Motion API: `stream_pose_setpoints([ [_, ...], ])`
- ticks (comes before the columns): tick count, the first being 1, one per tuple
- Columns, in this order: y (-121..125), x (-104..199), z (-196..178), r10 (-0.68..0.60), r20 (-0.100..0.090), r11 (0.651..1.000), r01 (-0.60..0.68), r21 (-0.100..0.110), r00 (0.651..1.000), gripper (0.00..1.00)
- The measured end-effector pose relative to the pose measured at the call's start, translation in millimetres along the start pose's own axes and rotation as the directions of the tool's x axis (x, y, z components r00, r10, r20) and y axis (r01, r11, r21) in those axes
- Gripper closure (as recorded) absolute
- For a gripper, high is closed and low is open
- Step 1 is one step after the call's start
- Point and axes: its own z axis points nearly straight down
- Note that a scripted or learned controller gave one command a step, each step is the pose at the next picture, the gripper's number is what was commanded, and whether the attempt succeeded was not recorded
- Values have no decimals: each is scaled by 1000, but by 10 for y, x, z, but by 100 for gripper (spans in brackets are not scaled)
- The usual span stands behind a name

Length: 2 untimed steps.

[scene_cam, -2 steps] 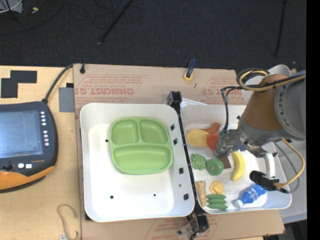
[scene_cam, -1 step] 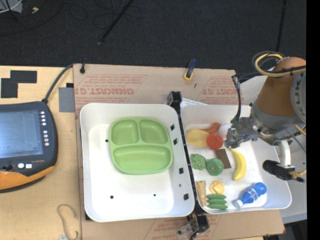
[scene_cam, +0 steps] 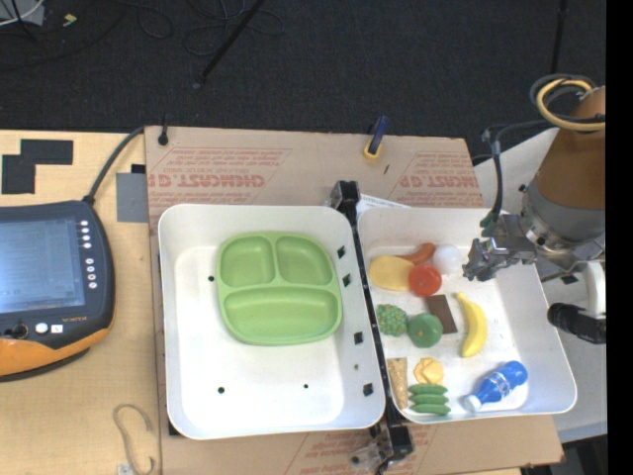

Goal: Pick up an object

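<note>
Overhead, jaws [scene_cam: 482, 261] hover beside tomato [scene_cam: 425, 281] and banana [scene_cam: 473, 324].

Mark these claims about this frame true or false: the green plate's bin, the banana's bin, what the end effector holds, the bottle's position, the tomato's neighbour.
1. The green divided plate lies in the left bin. True.
2. The banana lies in the left bin. False: it lies in the right bin.
3. The end effector holds the banana. False: the banana lies in the bin, apart from it.
4. The blue bottle lies near the right bin's front corner. True.
5. The red tomato sits beside the yellow item. True.
</note>
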Motion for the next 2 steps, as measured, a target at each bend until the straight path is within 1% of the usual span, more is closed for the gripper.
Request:
stream_pose_setpoints([
  [1, -1, -13, -69, 0, -1, 1000, 0, 4, 1000, 100],
  [2, -34, 434, -33, -10, -4, 1000, 10, 8, 1000, 100],
])
